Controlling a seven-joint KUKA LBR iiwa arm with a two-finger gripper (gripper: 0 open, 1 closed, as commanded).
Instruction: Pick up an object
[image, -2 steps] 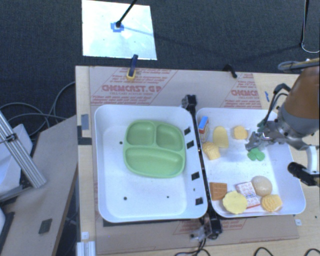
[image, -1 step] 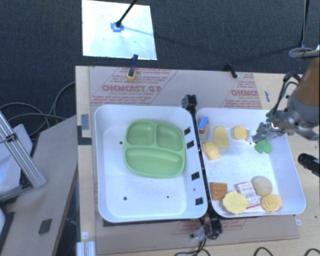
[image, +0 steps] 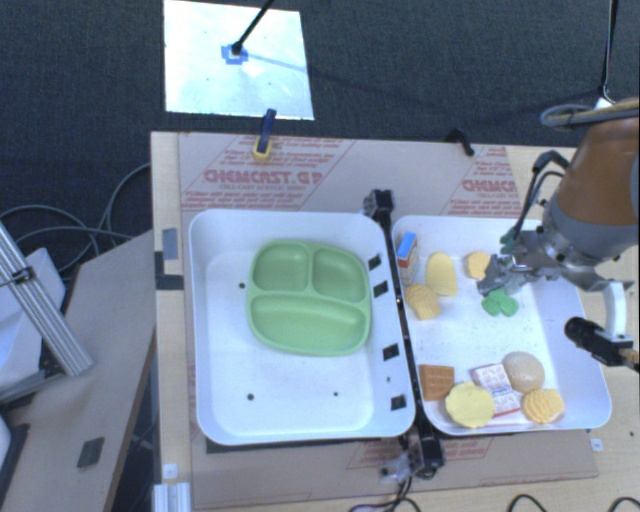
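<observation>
Gripper (image: 497, 283) low in right bin (image: 585, 385), directly above green toy (image: 500, 305); jaw state impossible to tell. Yellow pieces (image: 441, 272) just left; blue-and-orange block (image: 405, 247) by divider; biscuits (image: 543, 405) near front rim. Green divided plate (image: 308, 298) in left bin (image: 225, 400).

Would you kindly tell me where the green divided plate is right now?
The green divided plate lies in the left bin, toward its upper middle, across the divider from the toy foods.
</observation>
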